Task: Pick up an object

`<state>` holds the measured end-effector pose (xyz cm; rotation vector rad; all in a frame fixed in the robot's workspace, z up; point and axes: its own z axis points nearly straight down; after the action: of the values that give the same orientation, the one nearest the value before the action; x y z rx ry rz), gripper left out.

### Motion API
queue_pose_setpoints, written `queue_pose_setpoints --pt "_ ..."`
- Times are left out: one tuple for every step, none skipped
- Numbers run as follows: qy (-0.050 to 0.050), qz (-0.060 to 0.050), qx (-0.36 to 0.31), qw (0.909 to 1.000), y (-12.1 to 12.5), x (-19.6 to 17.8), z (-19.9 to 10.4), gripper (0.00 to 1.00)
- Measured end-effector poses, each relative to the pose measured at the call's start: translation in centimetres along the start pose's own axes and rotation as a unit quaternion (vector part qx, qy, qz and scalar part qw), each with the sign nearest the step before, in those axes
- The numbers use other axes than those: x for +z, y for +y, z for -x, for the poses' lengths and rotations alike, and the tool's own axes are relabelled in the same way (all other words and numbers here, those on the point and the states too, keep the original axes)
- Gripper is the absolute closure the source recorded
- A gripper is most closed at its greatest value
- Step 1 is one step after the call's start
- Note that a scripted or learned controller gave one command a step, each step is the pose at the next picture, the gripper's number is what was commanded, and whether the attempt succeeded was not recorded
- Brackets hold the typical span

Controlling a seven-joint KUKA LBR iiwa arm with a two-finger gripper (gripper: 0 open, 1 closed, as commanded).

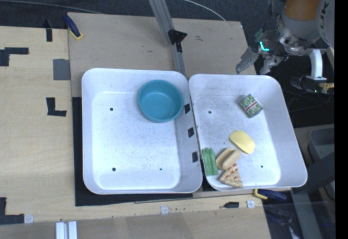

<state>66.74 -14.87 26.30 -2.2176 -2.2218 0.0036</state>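
Observation:
My gripper hangs over the far rim of the right bin, with its fingers spread and nothing between them. In that bin a small green patterned block lies a little below the gripper. Toward the near side lie a yellow oval piece, a tan bun-like piece, a pizza-slice toy and a green stick against the left wall. A blue bowl sits upright at the far side of the left bin.
A slanted metal pole runs down to the gap between the bins at the far side. Cables and a white fitting sit to the right of the gripper. Black clips line the divide between the bins.

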Motion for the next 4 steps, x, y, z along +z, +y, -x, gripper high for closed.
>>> queue_pose_setpoints --pt "0.0 0.001 0.0 1.0 0.0 -0.1 0.0 0.0" --pt "-0.001 -0.001 0.0 1.0 0.8 4.7 0.2 0.0" --pt "0.0 -0.001 0.0 1.0 1.1 10.2 -0.9 0.0" --pt "-0.001 -0.002 0.0 1.0 0.4 15.1 -0.3 0.0"
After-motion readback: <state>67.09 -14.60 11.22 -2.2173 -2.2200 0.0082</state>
